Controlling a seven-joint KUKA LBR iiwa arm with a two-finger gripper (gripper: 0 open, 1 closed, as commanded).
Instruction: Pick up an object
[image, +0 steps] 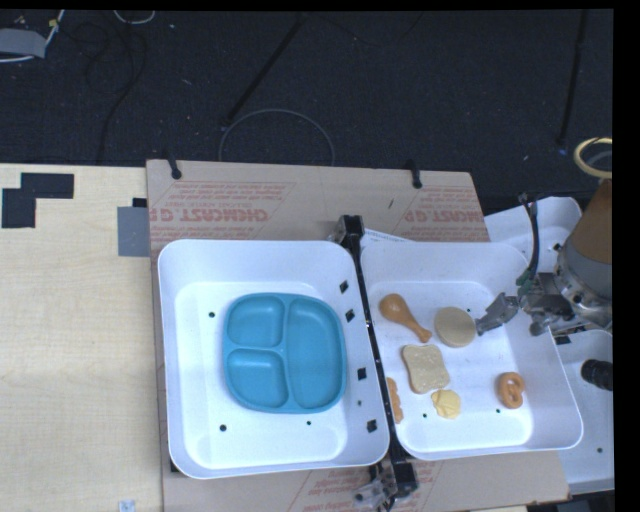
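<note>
A: Dark carpet (300, 80) with loose cables lies behind the bench; your pale wood benchtop (70, 350) carries a cardboard sheet (300, 205) printed in red, and on that the two white bins.

B: Left bin (190, 440) contents?

A: One item: a blue plastic divided plate (285, 352), rounded corners, three compartments, smooth and glossy, lying flat in the middle of the floor.

B: Right bin (555, 430)?

A: Six toy foods, all matte. A tan drumstick (403, 314), bulbous at its upper left end. Just beside it on the right, a round beige disc (454, 327), like a biscuit. Below those, a slice of toast (426, 368), squarish with a browner edge. Below the toast, a small yellow lump (447, 404). Well apart to the right, a small orange-brown ring (511, 390), pretzel or doughnut shaped. A further orange piece (394, 400) lies against the bin's left wall, partly hidden by the rim.

B: Gripper?

A: Your gripper (497, 314) reaches in from the right over the bin's upper right part. One grey metal finger (494, 313) slants down-left with its tip just beside the disc's right edge. Whether it touches the disc, I cannot tell. Nor can I tell whether the fingers stand apart or together. Nothing shows between them.
</note>
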